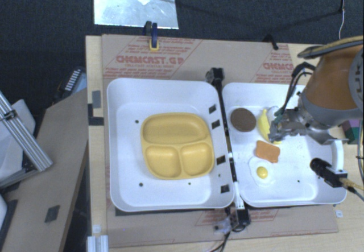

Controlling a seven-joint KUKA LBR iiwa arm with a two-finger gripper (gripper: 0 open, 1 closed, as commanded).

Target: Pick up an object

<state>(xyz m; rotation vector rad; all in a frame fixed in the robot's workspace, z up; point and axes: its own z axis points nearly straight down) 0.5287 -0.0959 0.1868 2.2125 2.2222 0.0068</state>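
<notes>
Banana [264,123]: yellow, in the right bin [296,188], just right of the brown disc [243,119].
Hand [275,133]: low at the banana's right side; grip state cannot be told.
Orange piece [267,151]: just below the hand.
Fried egg [261,171]: below the orange piece.
Yellow tray [176,145]: three compartments, in the left bin [125,131].

Red block lettering reading "CHEMCAST GP" is printed on the brown protective sheet [170,54] covering the desk, legible above the left white bin [116,131]. A second run of the same red print slants across the sheet above the right white bin [324,191], where only "CHEMC" can be read before the arm covers it. Further red marks along the sheet's near edge are too small to read.
</notes>
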